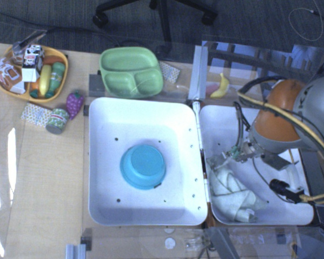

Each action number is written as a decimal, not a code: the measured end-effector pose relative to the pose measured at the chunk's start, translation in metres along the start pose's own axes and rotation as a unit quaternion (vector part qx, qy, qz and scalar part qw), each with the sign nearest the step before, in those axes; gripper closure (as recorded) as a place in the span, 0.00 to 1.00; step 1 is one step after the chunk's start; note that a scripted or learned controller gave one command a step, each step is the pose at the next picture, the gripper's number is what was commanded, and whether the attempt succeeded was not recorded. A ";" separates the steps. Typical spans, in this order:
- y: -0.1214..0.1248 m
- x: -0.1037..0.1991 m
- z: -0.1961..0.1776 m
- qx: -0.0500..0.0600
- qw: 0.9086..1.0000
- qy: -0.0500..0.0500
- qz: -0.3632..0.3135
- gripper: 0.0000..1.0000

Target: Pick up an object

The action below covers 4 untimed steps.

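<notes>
My gripper sits low in the right bin, just above the crumpled white cloth at the bin's seven o'clock. Whether it's clenched or released, I can't tell. The blue bowl rests mid left bin.

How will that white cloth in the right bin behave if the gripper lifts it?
The cloth lies crumpled in soft folds, so it will probably go floppy and drape from wherever it is pinched. It looks thin, so likely light for its size. Bunched against the right bin wall, it may unroll or drag when lifted, and it should not roll or break.
</notes>
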<state>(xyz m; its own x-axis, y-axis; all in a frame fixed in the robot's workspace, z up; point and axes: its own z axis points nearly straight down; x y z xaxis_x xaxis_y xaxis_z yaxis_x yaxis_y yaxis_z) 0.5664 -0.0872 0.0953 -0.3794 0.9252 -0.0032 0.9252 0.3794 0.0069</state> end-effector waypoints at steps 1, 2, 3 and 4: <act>0.002 0.001 -0.011 -0.002 1.000 0.000 -0.001 1.00; 0.008 0.065 -0.090 0.001 0.995 0.001 -0.096 1.00; 0.063 0.001 -0.089 0.002 0.998 0.001 -0.055 1.00; 0.103 -0.023 -0.090 0.001 1.000 0.000 -0.006 1.00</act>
